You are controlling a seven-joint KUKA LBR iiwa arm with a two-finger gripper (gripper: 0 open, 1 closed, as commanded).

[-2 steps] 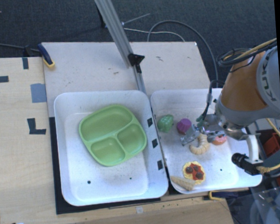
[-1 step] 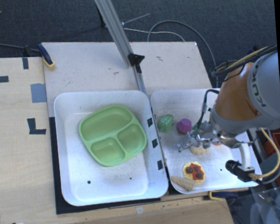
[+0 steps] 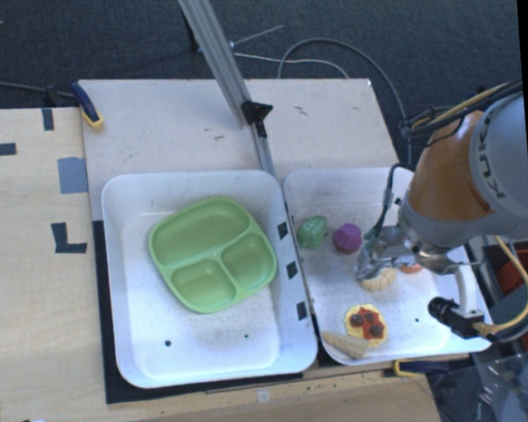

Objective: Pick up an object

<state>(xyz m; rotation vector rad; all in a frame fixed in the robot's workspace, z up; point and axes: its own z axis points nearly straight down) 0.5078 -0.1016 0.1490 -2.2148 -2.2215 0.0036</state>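
- Low in the right bin (image 3: 397, 345), a small pizza toy (image 3: 365, 323) and a cone-like piece (image 3: 345, 344) are lying loose.
- At right centre, the gripper (image 3: 371, 268) is pressing down over a tan, bun-like toy (image 3: 379, 280), likely targeting it; its grip I cannot tell.
- Further up, a purple piece (image 3: 346, 237) and a green piece (image 3: 312, 232) are waiting.
- A green divided plate (image 3: 213, 252) is filling the left bin (image 3: 129, 289).

The grey arm (image 3: 501, 155) enters from the right side of the camera view and bends downward toward the bench, its thick upper link rounded and pale. Below that link sits the broad orange band (image 3: 443, 178), wrapping the segment just above the wrist. The wrist (image 3: 429, 229) is grey and points down and to the left. A dark cable runs along its left side down toward the tool. The gripper (image 3: 374, 268) hangs at the end of the wrist, metallic and lowered, with its tips pointing straight down.
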